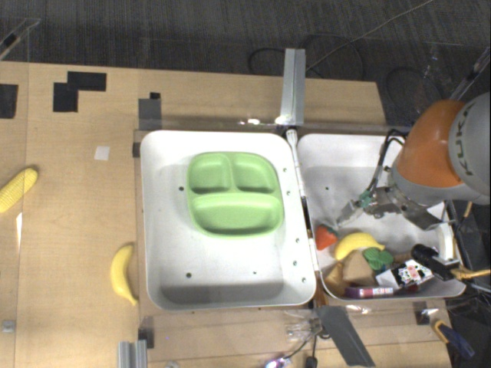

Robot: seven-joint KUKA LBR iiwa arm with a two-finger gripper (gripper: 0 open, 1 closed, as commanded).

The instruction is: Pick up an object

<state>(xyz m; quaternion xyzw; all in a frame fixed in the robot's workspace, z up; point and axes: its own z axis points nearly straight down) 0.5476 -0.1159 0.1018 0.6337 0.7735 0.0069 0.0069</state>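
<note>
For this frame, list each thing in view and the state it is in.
Gripper: low in the right bin, above the pile.
Green tray: flat, upright, in the left bin.
Yellow fruit: in the pile.
Banana: on the bench, left of the bins.
Corn cob: on the bench, far left.

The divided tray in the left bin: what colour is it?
Light green; the divided tray shows in the camera view.

Divided tray (pixel 233 192) in left bin (pixel 153 228); jumbled objects (pixel 374 265) in right bin (pixel 337 156).
</note>
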